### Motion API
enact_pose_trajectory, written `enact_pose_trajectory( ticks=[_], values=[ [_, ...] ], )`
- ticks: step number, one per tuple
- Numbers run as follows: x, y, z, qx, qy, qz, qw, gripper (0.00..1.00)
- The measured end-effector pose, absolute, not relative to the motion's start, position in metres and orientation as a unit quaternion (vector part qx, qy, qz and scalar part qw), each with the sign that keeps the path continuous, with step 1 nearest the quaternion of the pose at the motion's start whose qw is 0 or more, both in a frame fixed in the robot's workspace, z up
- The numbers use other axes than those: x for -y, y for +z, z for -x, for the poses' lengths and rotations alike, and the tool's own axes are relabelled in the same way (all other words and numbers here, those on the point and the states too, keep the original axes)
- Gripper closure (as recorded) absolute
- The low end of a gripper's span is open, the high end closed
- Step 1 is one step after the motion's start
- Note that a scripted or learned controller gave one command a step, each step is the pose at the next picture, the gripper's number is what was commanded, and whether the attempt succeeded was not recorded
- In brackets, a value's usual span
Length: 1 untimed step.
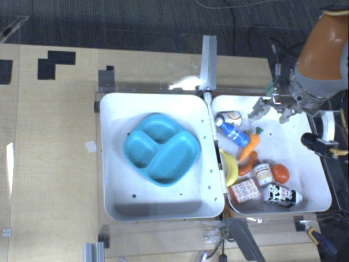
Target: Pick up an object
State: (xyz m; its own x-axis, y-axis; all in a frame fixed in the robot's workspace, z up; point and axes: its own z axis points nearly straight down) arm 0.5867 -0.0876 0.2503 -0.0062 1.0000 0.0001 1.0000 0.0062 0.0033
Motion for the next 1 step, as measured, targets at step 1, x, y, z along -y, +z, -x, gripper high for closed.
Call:
enact_pose_trajectory(
  ticks=[1],
  values=[
    [0.0975, 0.1439, -0.6174, -0.681, 0.0007, -0.732, 0.001, 0.0]
  ],
)
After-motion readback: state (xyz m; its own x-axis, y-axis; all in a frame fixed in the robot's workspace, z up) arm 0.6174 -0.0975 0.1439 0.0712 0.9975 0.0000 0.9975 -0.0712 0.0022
